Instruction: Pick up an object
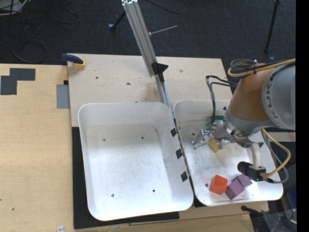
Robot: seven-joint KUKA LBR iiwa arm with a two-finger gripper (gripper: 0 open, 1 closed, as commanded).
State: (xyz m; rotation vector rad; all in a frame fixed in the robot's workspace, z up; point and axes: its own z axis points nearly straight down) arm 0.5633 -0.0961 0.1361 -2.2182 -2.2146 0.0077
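The jaws (205, 138) hang low over the middle of the right bin (193, 111), pointing toward the divide between the two bins; whether they stand open or closed cannot be told at this size. A small yellow block (214, 146) sits just beside the metal tips, at their lower right — touching or very near, but not plainly held between them. Above it the arm's orange band (248, 100) and grey wrist (282, 93) lean in from the right, with looping cables over the bin's far corner.

Further toward the near edge of the same bin lie an orange cube (218, 184) and a purple block (237, 186), just beside each other and well apart from the jaws. A black fitting on a pale tube (251, 169) hangs close above the purple block.

The left bin (96, 124) is a speckled white tray — it lies edge to edge with the right one, three black clips along the shared rim. Both rest on the pale desk (116, 76). A slanted aluminium rail (143, 37) rises from behind the bins, and a blue-and-yellow clamp (73, 59) sits at the desk's far left corner.
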